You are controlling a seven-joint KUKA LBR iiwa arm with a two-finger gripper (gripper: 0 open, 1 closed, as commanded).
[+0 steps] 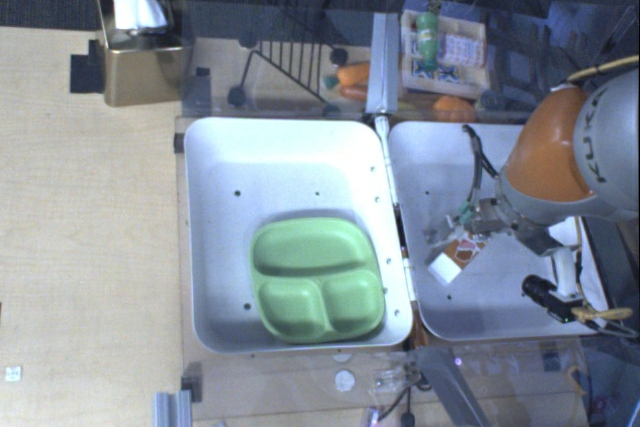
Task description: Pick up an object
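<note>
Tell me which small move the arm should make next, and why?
Probably lower the gripper slightly onto the small brown and white object in the right bin. It hovers just above and beside that object, and nothing visible sits between its fingers yet.

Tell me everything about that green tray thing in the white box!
The green tray is a divided plate in a soft lime colour, and it looks like smooth plastic. It has rounded corners and three hollows: one long one along the far side and two smaller ones on the near side. It lies flat, right way up and turned a little askew, on the floor of the left bin, close to that bin's near edge. Its hollows look bare, and it touches the bin and nothing else.
</note>
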